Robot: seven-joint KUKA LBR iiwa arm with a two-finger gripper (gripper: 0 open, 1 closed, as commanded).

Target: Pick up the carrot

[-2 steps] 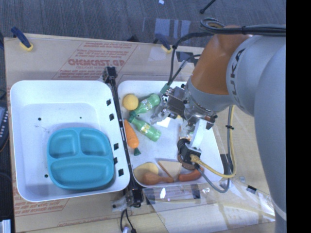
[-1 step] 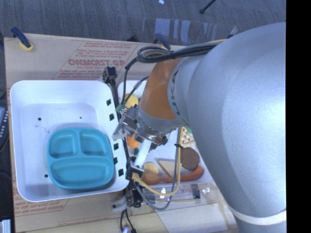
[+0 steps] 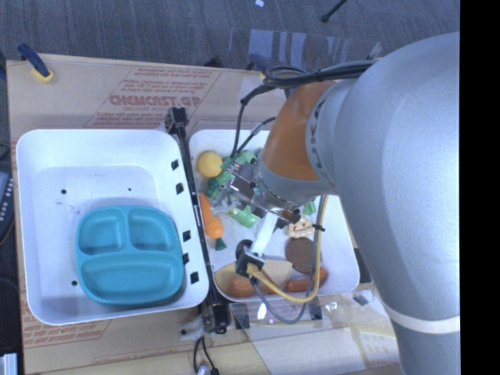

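The scene is brightly and evenly lit from above, with the two white bins (image 3: 47,209) close to washed out. Soft shadows sit along the inner walls of the left bin. The large grey arm (image 3: 398,186) at the right is near the lens and looks soft, with a pale sheen. Fine detail is grainy.

A blue tray (image 3: 129,260) lies in the left bin (image 3: 39,170), toward the desk's front edge, while a lemon (image 3: 208,163) sits at the right bin's (image 3: 344,244) back-left corner.
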